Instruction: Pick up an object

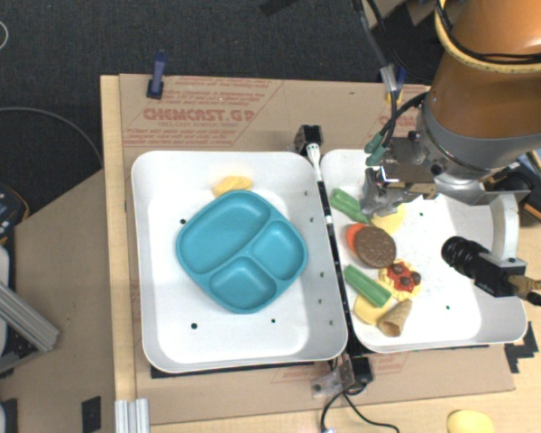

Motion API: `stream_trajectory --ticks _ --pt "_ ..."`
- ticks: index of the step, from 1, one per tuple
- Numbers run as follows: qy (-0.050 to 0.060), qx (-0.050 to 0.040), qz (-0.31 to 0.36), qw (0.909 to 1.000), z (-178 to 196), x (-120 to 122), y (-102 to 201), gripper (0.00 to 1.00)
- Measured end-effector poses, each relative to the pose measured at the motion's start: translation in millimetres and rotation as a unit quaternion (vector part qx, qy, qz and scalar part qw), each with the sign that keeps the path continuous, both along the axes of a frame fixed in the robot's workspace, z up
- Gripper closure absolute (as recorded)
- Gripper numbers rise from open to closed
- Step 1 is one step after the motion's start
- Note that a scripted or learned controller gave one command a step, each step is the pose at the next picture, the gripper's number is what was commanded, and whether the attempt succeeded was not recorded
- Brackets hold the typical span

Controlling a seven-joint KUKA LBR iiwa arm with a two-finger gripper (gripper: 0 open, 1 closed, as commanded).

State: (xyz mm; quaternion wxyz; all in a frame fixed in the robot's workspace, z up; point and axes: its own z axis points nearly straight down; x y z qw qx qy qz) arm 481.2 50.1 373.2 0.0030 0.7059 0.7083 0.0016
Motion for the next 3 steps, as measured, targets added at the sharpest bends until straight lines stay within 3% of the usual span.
stream_trajectory --ticks 3 --pt "-0.003 -0.001 0.001 1.0 31 2 1 1.0"
